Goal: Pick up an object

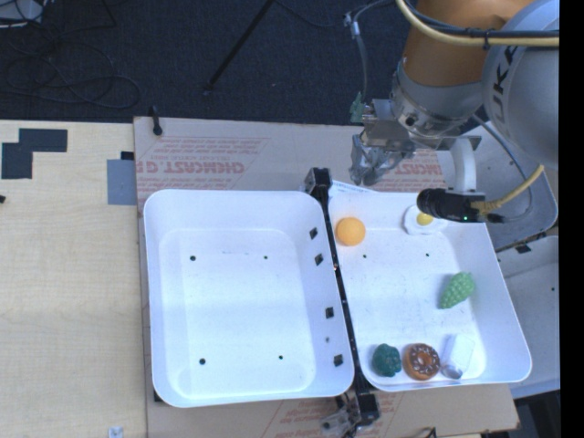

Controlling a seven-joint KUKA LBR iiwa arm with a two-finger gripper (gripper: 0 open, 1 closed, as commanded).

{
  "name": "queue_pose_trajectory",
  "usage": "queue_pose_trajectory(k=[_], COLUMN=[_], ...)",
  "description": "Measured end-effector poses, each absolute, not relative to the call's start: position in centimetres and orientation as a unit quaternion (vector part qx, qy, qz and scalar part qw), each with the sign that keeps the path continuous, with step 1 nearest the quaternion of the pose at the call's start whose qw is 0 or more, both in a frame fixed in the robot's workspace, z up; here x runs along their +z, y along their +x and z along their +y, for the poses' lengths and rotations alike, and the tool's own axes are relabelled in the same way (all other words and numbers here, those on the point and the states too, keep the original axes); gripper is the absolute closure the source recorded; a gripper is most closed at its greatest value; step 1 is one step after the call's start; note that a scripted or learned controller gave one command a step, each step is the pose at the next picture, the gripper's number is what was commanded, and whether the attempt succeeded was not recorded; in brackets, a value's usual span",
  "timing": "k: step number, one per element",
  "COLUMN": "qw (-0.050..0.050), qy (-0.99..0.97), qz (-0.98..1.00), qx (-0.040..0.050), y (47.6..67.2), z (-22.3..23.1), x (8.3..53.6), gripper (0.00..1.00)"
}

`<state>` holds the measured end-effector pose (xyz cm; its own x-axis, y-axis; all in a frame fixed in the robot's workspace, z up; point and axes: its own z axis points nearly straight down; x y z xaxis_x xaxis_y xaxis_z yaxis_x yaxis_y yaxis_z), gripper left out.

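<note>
**A:** Where are the things to pick?

**B:** All in the right bin (397, 286). An orange ball (350, 231) lies near its far left corner, close to the wall beside the other bin. To its right, by the far wall, sits a small white piece with a yellow middle (421, 220).

**A:** And nearer the camera?

**B:** A pale green bumpy piece (457, 290) lies alone by the right wall. Along the near wall there is a row of three: a dark green lump (386, 360), a brown doughnut (421, 361) just beside it, and a white piece (459, 354) just beside the doughnut.

**A:** The pincer?

**B:** The pincer (372, 168) hangs at the bin's far rim, beyond the ball and a little to its right, apart from every piece. Whether it is released or clenched, I cannot tell from this angle. The arm (456, 26) comes in from the upper right, orange band above the wrist.

**A:** What lies around them?

**B:** The left bin (237, 299) sits against the right one. Both rest on a cardboard sheet (228, 162) on the pale desk (64, 290).
</note>
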<state>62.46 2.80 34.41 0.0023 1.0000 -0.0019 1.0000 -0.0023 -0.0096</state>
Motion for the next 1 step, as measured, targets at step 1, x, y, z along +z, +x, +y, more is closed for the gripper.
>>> queue_pose_trajectory(k=[1], qw=[0.004], qy=[-0.708], qz=[-0.706], qx=[0.0059], y=[64.16], z=[-1.14], x=[22.55], gripper=[1.0])
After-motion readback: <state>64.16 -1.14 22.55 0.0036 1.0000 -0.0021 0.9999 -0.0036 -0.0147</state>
